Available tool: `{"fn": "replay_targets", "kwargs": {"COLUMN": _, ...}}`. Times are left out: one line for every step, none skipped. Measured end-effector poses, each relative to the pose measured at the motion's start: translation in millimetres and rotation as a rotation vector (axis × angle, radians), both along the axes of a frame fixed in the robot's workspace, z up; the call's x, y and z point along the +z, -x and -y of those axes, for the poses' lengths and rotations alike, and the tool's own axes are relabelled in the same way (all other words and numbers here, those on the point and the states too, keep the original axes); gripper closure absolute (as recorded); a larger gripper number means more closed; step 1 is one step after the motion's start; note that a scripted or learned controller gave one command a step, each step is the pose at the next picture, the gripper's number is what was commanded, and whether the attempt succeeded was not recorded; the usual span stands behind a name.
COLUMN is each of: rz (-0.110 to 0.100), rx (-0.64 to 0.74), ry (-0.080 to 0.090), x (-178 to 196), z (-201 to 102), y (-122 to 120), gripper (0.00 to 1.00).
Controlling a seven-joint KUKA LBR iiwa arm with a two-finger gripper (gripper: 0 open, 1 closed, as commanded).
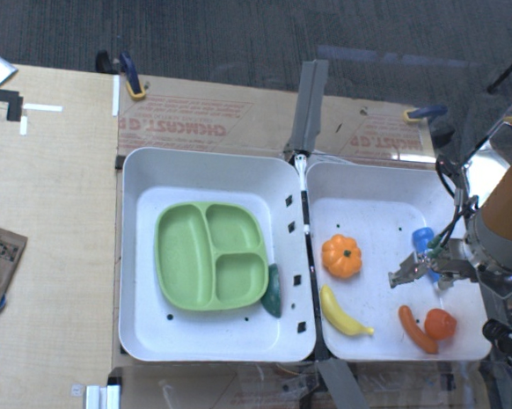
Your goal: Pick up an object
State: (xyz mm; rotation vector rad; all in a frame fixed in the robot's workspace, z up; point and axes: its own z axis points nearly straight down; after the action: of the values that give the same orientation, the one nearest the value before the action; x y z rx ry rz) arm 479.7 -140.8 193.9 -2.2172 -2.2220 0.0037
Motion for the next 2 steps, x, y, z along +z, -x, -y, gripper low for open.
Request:
{"fn": "replay_targets", "kwargs": {"rz": 0.002, "rx": -0.046, "ry": -0.001, "x": -103.4, "z": 35.5, "y": 2.3, "gripper": 0.00}}
{"fn": "replay_targets", "kwargs": {"rz": -0.002, "rx": -0.048, "ry": -0.003, "x": -96.1, "z": 35.4, "y": 2.5, "gripper": 1.00}}
